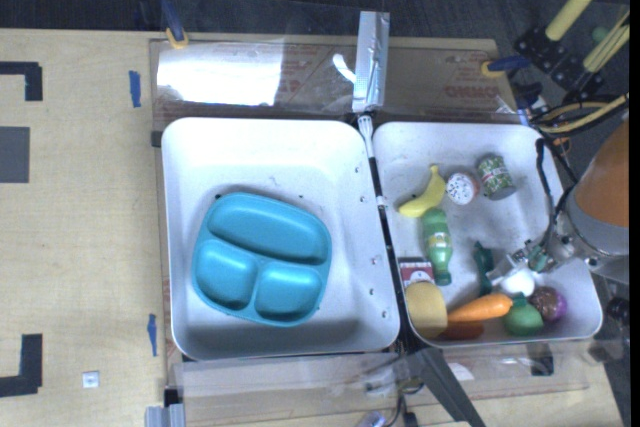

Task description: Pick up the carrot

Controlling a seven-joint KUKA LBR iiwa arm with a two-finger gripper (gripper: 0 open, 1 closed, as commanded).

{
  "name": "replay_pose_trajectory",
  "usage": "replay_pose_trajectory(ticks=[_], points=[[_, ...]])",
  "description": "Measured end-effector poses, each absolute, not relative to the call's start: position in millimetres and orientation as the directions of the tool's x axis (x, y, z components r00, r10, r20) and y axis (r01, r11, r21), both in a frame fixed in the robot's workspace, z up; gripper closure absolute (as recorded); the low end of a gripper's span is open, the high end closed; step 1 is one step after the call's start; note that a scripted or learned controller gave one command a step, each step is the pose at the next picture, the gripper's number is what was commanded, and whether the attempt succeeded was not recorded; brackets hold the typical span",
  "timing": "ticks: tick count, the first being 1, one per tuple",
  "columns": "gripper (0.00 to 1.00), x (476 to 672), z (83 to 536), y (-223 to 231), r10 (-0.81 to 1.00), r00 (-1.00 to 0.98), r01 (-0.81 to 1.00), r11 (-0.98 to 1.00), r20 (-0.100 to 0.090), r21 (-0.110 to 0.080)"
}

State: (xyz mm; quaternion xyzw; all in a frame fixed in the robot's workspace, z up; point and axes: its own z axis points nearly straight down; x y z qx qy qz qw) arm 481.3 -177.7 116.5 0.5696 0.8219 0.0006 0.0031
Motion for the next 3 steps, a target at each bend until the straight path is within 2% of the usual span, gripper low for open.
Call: replay_pose_trajectory(ticks=[1,2,3], points=[[1.00,481.8,222.1,-110.2,0.882,-0.472,0.882,0.472,-0.003,0.004],[0.00,480.7,220.4,-111.1,0.883,-0.470,0.883,0.470,-0.001,0.001],[0.00,479.3,103.7,-126.5,0.999,0.046,0.999,-0.046,-0.001,-0.002]])
